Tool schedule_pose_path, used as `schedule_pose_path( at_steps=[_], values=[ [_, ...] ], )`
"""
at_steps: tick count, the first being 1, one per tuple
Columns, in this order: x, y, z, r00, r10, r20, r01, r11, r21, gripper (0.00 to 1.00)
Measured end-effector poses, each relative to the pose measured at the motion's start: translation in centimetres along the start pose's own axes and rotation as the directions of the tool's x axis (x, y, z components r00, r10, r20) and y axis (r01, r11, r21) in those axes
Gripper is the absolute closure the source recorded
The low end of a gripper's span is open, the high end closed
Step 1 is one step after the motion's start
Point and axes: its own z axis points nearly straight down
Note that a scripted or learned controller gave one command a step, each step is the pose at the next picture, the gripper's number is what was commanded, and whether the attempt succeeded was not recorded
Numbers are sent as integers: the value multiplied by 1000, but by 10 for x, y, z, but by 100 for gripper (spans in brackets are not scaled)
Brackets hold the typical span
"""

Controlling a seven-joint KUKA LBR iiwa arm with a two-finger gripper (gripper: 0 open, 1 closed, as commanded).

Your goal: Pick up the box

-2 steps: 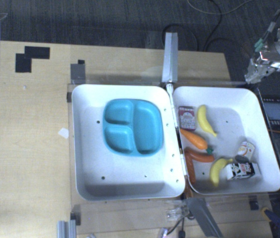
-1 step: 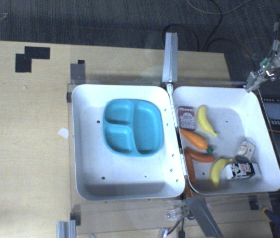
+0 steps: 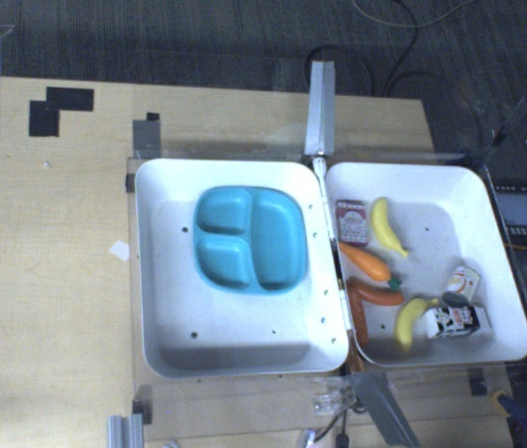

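We find the box point(image 3: 352, 222), red and flat, in the right bin point(image 3: 487, 194), close against that bin's left wall near its far corner. Open floor remains in the bin's far right part. We count two bananas, one point(image 3: 389, 227) just beside the box and one point(image 3: 410, 321) near the front wall, one carrot point(image 3: 367, 263), one brown sausage point(image 3: 375, 294) and two small cartons point(image 3: 456, 317). The left bin point(image 3: 165, 250) holds one blue divided tray point(image 3: 249, 238) with clear floor on all sides

Overhead slanted view, both bins point(image 3: 151, 250)
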Motion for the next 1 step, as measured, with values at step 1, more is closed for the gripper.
schedule_pose_path(
  at_steps=[1],
  values=[
    [-13, 27, 12, 970, -244, -1, 244, 970, 0, 100]
  ],
)
